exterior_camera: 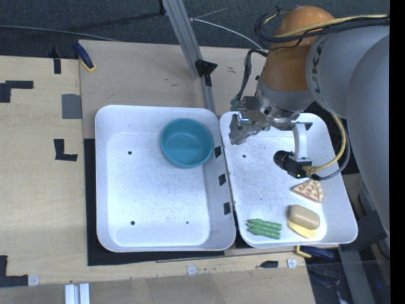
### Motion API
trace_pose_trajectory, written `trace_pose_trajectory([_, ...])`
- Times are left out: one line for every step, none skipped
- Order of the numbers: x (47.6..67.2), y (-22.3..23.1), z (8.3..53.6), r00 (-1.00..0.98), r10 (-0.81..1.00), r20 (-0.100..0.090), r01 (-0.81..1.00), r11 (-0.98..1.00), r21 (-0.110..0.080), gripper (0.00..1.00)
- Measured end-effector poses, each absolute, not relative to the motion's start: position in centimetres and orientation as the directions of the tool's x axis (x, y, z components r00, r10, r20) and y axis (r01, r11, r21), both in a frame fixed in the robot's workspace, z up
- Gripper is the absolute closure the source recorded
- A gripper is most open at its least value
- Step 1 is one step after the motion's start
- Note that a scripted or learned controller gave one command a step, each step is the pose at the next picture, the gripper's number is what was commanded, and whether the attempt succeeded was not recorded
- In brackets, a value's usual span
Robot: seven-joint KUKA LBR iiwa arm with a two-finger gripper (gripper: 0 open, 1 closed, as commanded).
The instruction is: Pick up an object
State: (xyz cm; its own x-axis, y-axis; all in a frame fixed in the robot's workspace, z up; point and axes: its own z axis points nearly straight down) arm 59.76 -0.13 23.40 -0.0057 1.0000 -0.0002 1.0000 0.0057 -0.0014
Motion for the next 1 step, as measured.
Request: trace_pose_trajectory([60.01, 4.81, 22.75, -0.006, 1.000, 0.000, 1.000, 0.006, -0.002, 1.00])
